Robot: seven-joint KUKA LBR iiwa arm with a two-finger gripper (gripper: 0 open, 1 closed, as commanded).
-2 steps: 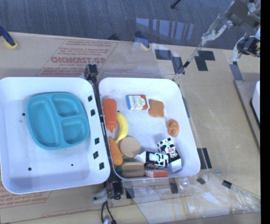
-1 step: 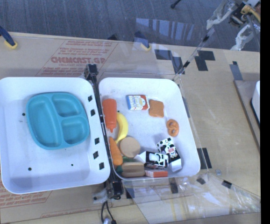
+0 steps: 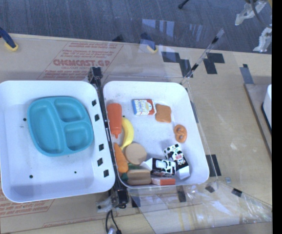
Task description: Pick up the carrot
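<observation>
The carrot (image 3: 120,158) is a short orange tapered piece. It lies along the left wall of the right bin (image 3: 192,112), near the front. Just behind it are a yellow banana (image 3: 127,132) and a long red-orange bottle-like piece (image 3: 114,119). A round tan bun (image 3: 135,153) touches the carrot's right side, and a brown bread piece (image 3: 139,176) lies by its front tip.
The right bin also holds a small milk carton (image 3: 143,107), a toast slice (image 3: 163,113), a small orange pastry (image 3: 180,132), cow-patterned cartons (image 3: 172,160) and a red piece (image 3: 164,181). A blue divided plate (image 3: 60,125) sits in the left bin (image 3: 9,179).
</observation>
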